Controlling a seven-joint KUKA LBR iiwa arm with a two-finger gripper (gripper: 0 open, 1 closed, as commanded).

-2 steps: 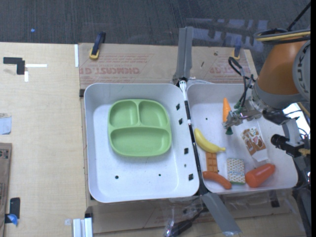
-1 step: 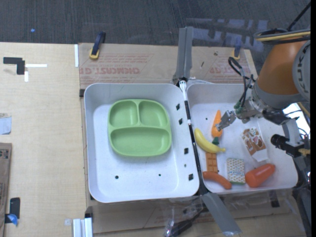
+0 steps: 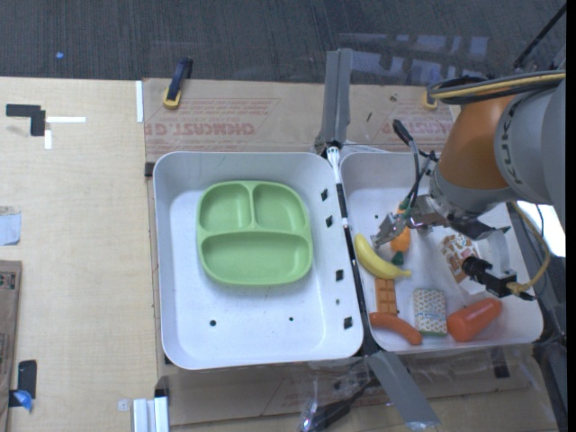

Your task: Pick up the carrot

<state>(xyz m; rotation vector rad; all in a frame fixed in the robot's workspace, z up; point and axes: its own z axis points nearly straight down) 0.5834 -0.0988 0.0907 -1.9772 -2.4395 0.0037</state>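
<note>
Camera view has the claw (image 3: 393, 233) down in the right bin (image 3: 360, 174), just above the banana (image 3: 378, 259), its fingers narrowed around a small orange piece (image 3: 401, 239). I take the carrot (image 3: 472, 319) to be the fat orange thing right of the banana, near the bin's lower corner, well apart from the claw, so the arm looks lowered over the wrong spot.

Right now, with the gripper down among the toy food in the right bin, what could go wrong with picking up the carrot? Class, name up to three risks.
1. The gripper sits over a small orange piece, while the large carrot lies apart near the bin's lower right corner; it may grab the wrong item.
2. The banana lies right beside the gripper and could get nudged or pinched.
3. The right bin is crowded, so neighbours may shift.
</note>
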